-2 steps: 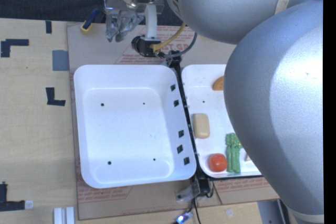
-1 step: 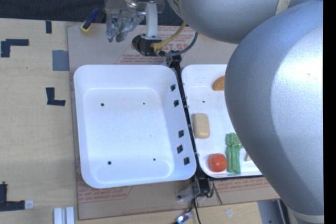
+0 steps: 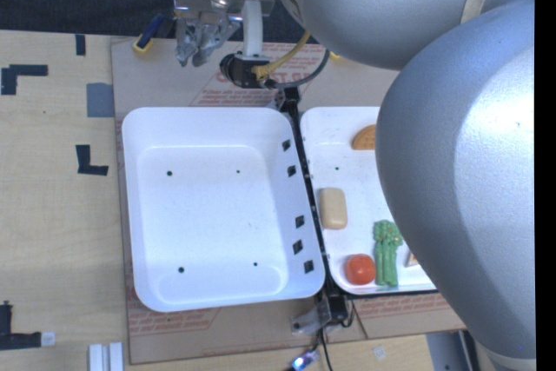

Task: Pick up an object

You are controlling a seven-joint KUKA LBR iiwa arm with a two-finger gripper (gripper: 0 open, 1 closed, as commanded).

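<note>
My gripper (image 3: 196,55) hangs high beyond the far edge of the left bin (image 3: 139,187), over the cardboard sheet. Its fingers look shut, with nothing between them. The right bin (image 3: 334,135) holds a beige block (image 3: 333,208), a red tomato (image 3: 360,268), a green vegetable (image 3: 386,252) and an orange-brown piece (image 3: 366,137) partly behind my arm. All of these lie well to the right of and nearer than the gripper. My arm hides much of the right bin.
Black clips (image 3: 300,221) run along the seam between the two bins. A blue and yellow tool (image 3: 149,36) lies on the bench left of the gripper. Cables (image 3: 261,69) hang beside the wrist. Black tape marks (image 3: 87,161) dot the wooden bench at left.
</note>
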